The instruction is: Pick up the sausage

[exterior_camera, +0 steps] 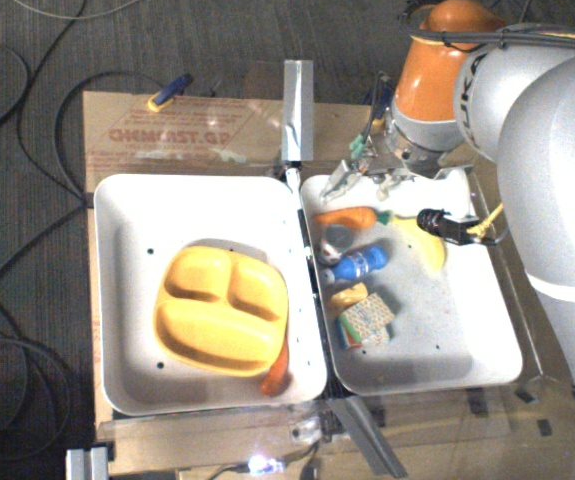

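Note:
The sausage (pixel 276 368), a reddish-orange piece, lies in the left bin (pixel 127 218) against the front right edge of a yellow divided plate (pixel 225 308). My gripper (pixel 364 178) hangs over the far left corner of the right bin (pixel 467 358), just above an orange carrot (pixel 347 218). Its fingers are open and nothing sits between them. The gripper is far from the sausage, across the wall between the bins.
The right bin also holds a blue bottle (pixel 359 263), a grey item (pixel 335 238), a tan piece (pixel 348 296), a patterned block (pixel 368 320) and a yellow piece (pixel 431 249). The arm covers the far right corner.

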`<state>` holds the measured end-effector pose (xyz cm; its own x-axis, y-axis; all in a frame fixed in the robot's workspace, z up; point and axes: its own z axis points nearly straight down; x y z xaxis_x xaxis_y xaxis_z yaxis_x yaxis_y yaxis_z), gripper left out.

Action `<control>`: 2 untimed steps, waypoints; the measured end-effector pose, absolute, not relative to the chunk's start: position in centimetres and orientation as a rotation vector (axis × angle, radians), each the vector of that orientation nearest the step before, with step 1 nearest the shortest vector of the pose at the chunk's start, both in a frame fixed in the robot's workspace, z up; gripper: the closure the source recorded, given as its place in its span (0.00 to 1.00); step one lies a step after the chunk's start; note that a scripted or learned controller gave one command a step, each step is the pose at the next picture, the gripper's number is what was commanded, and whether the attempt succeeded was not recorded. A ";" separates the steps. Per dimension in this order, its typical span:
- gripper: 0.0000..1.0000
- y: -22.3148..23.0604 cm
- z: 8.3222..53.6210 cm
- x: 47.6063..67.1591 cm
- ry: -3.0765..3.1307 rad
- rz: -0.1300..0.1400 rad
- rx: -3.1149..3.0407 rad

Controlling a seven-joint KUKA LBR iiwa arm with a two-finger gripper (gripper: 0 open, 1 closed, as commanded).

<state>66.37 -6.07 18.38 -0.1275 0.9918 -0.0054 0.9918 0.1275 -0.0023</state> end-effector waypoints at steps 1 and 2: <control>0.00 -4.2 20.6 62.0 1.698 -0.008 2.644; 0.00 3.9 18.2 56.8 1.651 -0.009 2.676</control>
<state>56.81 3.87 18.19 0.4488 0.8936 -0.0034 0.8936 -0.4488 -0.0055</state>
